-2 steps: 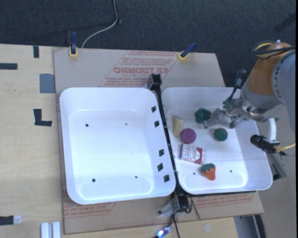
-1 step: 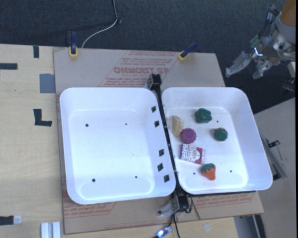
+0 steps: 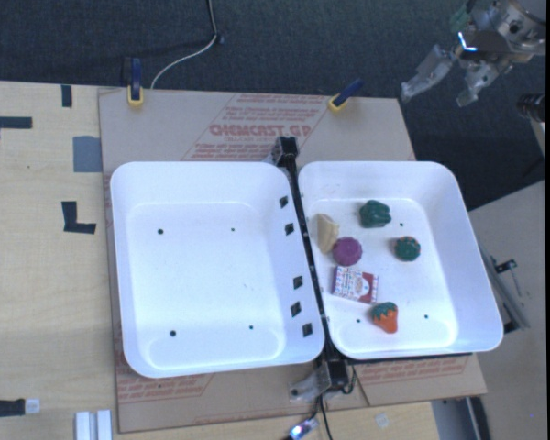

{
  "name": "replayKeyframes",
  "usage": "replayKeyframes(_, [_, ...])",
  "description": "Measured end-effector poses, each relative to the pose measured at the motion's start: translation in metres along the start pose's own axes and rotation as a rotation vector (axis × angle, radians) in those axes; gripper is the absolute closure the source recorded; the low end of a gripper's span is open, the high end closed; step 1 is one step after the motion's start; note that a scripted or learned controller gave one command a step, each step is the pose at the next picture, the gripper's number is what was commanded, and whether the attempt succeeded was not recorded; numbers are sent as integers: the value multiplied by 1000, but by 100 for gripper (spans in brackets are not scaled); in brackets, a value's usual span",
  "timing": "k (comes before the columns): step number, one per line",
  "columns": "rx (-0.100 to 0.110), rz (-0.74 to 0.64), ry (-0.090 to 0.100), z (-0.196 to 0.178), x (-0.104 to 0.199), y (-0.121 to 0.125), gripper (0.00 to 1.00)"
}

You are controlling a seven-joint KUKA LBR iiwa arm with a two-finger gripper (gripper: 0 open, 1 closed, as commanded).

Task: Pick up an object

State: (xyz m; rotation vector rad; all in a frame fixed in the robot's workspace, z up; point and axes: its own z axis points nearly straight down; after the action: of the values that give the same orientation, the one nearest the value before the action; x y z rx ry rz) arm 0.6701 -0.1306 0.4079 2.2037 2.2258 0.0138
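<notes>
Camera view, contents of the right bin [image 3: 440,186], with places reckoned from the black divider [image 3: 298,246] between the two bins. Item one: a tan lump [image 3: 325,232], just beside the divider; we judge it light and probably soft, best pinched across its narrow width. Item two: a purple ball [image 3: 347,250], touching or nearly touching the tan lump on the side away from the divider; we judge it light and apt to roll, so a grip wants to close through its middle. Item three: a red-and-white packet [image 3: 355,285], flat, below the ball; we judge it thin and hard to get under, a poor first choice. Item four: a red and green piece [image 3: 384,316], strawberry-like, further from the divider and nearest the bin's front wall. Items five and six: two dark green pieces [image 3: 375,214] [image 3: 406,247], furthest from the divider, well apart from their neighbours, with bare floor around each; we count these the easiest to reach. The left bin [image 3: 128,246] lies across the divider. The gripper [image 3: 445,79] hangs well beyond the right bin's far rim, fingers spread and carrying nothing; we judge the descent unobstructed.
</notes>
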Motion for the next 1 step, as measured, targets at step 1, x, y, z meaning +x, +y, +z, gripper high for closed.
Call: replayKeyframes(1, [11, 7, -3, -2, -5, -1, 100])
